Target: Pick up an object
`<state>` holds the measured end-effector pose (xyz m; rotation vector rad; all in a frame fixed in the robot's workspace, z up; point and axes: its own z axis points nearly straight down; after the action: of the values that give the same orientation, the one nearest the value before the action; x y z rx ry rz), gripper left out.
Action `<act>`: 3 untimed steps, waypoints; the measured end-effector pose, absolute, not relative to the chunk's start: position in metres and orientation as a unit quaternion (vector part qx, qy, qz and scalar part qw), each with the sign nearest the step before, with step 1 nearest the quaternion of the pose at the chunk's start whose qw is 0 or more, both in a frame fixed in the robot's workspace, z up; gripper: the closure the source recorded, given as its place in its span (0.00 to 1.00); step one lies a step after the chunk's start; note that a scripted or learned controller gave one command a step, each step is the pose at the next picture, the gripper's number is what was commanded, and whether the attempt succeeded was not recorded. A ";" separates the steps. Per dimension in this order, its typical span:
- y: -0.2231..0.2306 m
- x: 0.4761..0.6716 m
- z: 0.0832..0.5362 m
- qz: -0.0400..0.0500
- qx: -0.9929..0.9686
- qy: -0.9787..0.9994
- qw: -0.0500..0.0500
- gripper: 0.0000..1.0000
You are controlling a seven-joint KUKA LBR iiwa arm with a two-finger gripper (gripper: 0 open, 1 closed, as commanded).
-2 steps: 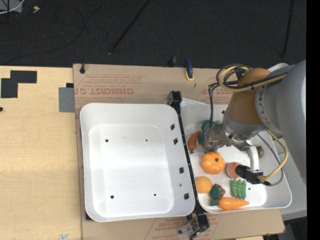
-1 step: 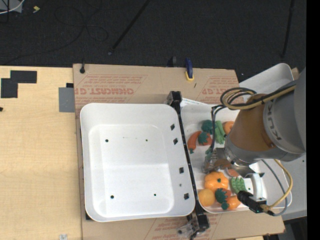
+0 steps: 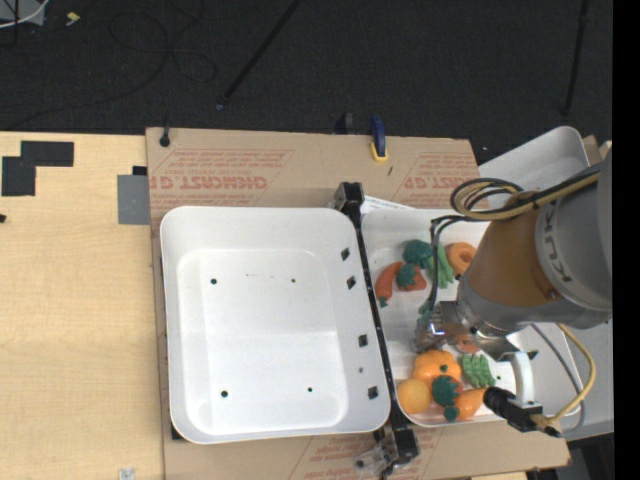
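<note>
Small toy-like objects lying loose in the right bin [image 3: 520, 373]. Far group: green piece [image 3: 418, 253], orange-red piece [image 3: 386, 282], orange piece [image 3: 460, 257]. Near group, touching one another: orange ball [image 3: 437, 366], yellow piece [image 3: 415, 395], green piece [image 3: 477, 370], orange piece with green tip [image 3: 462, 405].

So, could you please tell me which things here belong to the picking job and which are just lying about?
Job:
gripper
toy fruit pile in the right bin
orange and green toys further back

Lying about:
left bin
cardboard sheet
blue clamp

Grey arm [image 3: 575, 253], orange band [image 3: 505, 268]
</note>
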<state>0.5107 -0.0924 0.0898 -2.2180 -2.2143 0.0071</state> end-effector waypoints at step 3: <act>-0.103 0.613 0.085 0.001 -0.706 -0.708 0.001 1.00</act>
<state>0.6125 -0.1030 0.0854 -2.2180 -2.2225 0.0025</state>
